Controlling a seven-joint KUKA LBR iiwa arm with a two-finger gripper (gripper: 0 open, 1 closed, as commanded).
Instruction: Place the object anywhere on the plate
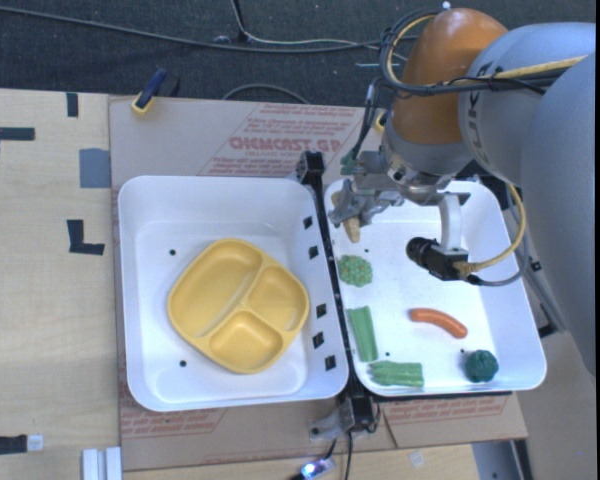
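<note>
A yellow plate (238, 305) with three compartments lies in the left bin (140, 268). My gripper (354, 216) hangs over the upper left corner of the right bin (510, 298), close to the divider between the bins. A small tan piece (353, 231) shows just below the gripper's tip; whether it is held cannot be made out. Directly under it on the bin floor lies a round light-green leafy object (356, 270).
The right bin also holds a green stick (361, 332), a green block (396, 373), an orange sausage (439, 321) and a dark green ball (480, 365). A black part with a yellow cable (435, 257) hangs from the arm over the bin's middle.
</note>
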